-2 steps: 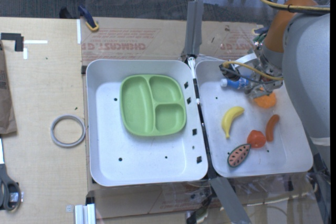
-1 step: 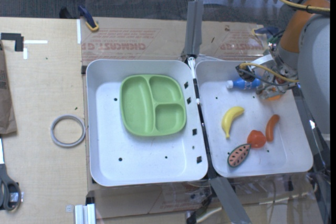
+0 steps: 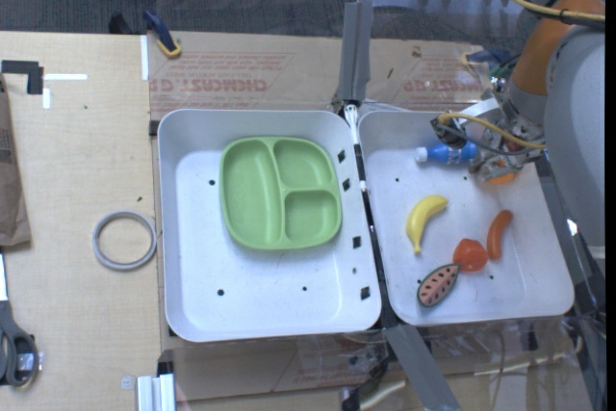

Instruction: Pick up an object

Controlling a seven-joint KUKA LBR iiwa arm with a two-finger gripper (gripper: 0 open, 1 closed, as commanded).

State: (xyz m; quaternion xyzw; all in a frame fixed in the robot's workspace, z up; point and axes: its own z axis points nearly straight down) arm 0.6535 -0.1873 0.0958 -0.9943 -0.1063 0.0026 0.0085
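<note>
Reaching in from the right, the arm (image 3: 568, 82) was bent low over the right bin's (image 3: 539, 303) far corner, orange band up top, wrist angled down w/ cables looped round it. The gripper (image 3: 496, 159) sat just above the bin floor, next to a blue bottle (image 3: 445, 153) lying on its side; couldn't tell how wide it was or if it had hold of anything. Nearer the front lay a banana (image 3: 424, 218), a tomato (image 3: 470, 254), a carrot (image 3: 499, 234) & a melon slice (image 3: 438, 285), none touched. The left bin (image 3: 192, 303) held a green tray (image 3: 281, 192). A tape ring (image 3: 125, 239) lay on the bench (image 3: 77, 159).
</note>
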